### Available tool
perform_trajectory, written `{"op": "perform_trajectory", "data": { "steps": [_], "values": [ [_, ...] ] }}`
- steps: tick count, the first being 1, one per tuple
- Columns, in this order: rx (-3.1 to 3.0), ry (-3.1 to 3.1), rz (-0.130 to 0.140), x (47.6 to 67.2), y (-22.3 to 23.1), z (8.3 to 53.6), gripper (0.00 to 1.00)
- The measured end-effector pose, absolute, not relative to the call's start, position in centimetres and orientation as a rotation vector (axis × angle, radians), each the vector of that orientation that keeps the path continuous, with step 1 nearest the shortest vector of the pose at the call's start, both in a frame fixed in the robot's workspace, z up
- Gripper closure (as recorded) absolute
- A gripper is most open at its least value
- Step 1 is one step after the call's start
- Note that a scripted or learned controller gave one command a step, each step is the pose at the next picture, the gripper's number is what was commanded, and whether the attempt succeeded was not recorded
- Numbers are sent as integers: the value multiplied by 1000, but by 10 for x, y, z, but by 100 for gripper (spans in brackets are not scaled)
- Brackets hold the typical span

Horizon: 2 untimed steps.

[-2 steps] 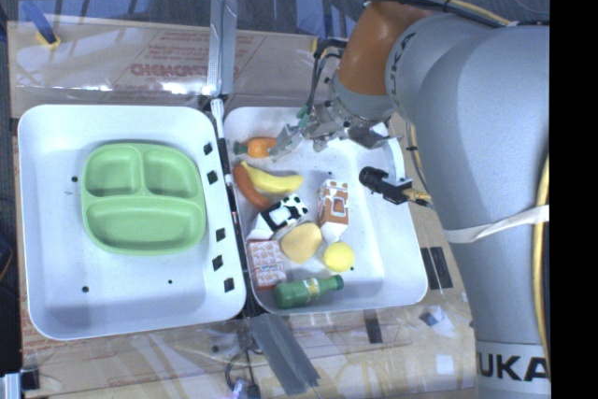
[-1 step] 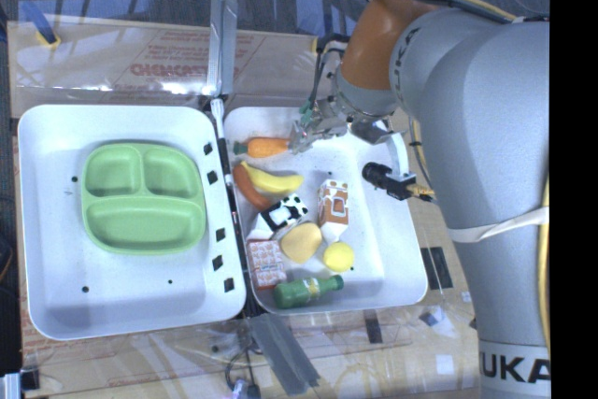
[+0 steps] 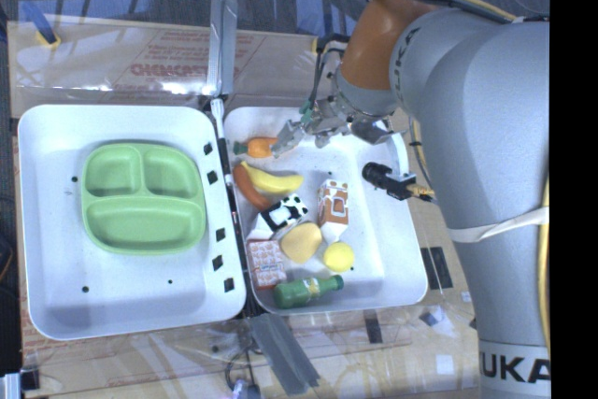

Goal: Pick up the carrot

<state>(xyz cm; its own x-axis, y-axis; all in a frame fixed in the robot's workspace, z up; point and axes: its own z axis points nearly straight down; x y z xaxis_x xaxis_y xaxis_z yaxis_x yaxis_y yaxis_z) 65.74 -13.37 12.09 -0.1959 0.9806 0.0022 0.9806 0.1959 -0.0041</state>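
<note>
While the pincer (image 3: 301, 132) hangs over the right bin's (image 3: 400, 280) far-left corner, the carrot (image 3: 259, 146) lies just beside it, toward the divider between the two bins, long axis roughly along the bin's far wall. Whether the pincer is open or closed I cannot tell. The carrot looks short and orange, a dark tip at its left end, resting free just beyond the banana (image 3: 274, 182).

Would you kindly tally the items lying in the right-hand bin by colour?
Orange: 2, the carrot and an orange piece under the banana
Yellow: 3, banana, lemon, pale potato-like piece
Green: 1, bottle
Black-and-white: 1, patterned block
Printed cartons: 2
Total: 9
</note>
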Motion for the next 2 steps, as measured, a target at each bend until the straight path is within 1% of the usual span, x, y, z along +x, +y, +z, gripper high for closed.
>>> {"op": "perform_trajectory", "data": {
  "steps": [1, 2],
  "values": [
    [-2040, -2384, 6, 656, -104, 92, 0],
    [-2026, -2378, 14, 654, -101, 101, 100]
  ]
}}
